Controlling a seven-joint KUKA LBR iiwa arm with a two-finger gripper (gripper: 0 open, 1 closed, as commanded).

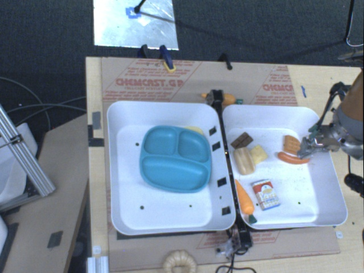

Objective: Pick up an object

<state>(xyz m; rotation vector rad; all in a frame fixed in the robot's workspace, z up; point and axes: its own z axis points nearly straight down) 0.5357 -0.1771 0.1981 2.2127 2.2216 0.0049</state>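
The right bin (318,209) holds a brown block (242,139), a pale bread-like piece (244,161), a small yellow piece (259,153), an orange carrot (244,198), a red and white carton (265,194), a waffle-like biscuit (292,143) and a red sausage (293,158). My gripper (307,147) reaches in from the right, low over the bin's right part, right beside the sausage and the biscuit. Nothing shows between its fingers.
In the left bin (125,209) lies a blue compartment plate (175,158) with something yellow (195,130) peeking out behind it. An orange item (227,99) sits at the bins' far joint. A ring-shaped thing (181,261) rests on the bench's near edge.
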